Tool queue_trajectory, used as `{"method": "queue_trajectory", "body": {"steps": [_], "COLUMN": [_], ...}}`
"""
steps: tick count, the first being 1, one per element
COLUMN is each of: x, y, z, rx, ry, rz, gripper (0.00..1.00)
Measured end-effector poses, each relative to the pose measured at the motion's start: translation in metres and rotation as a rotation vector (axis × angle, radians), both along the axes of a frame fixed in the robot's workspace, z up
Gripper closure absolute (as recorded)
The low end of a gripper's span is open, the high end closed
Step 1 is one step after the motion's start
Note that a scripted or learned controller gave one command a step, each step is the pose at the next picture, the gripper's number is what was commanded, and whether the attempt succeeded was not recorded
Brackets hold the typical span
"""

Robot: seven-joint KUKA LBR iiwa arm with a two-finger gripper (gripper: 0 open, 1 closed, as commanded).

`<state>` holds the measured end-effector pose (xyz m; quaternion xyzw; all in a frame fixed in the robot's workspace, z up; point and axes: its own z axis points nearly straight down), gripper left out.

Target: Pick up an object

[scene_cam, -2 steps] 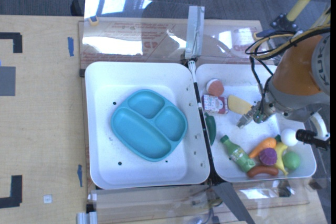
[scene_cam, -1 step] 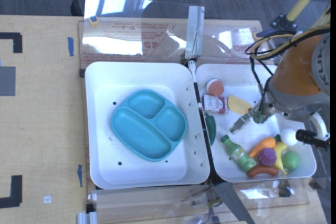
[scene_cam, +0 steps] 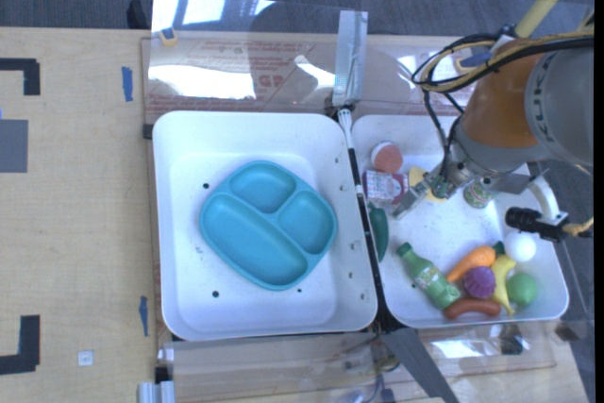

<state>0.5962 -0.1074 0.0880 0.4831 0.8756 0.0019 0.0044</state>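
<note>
The right bin (scene_cam: pixel 552 297) holds several toy foods. A clear jar with a red lid (scene_cam: pixel 384 175) lies near its left wall, with a dark green piece (scene_cam: pixel 378 231) just below it. A green bottle (scene_cam: pixel 427 276), an orange carrot (scene_cam: pixel 472 260), purple grapes (scene_cam: pixel 479 281), a red sausage (scene_cam: pixel 472 308), a green apple (scene_cam: pixel 522 289) and a white egg (scene_cam: pixel 520 248) cluster at the front right. My gripper (scene_cam: pixel 422 192) hangs low over the bin's middle, just right of the jar, with a small yellow piece (scene_cam: pixel 441 191) beside it. Nothing is visibly held.
The left bin (scene_cam: pixel 179 297) carries a blue divided plate (scene_cam: pixel 269 223). A clear plastic sheet (scene_cam: pixel 245 52) stands behind the bins. The grey arm with its orange band (scene_cam: pixel 500 113) and black cables (scene_cam: pixel 444 71) covers the right bin's back right corner.
</note>
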Motion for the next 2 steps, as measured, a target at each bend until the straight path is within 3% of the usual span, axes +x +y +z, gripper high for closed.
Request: {"method": "queue_trajectory", "body": {"steps": [1, 2], "x": [0.035, 0.056], "y": [-0.013, 0.019], "z": [-0.001, 0.099], "rx": [0.001, 0.001], "ry": [0.000, 0.003], "rz": [-0.208, -0.162], "gripper": [0.00, 0.00]}}
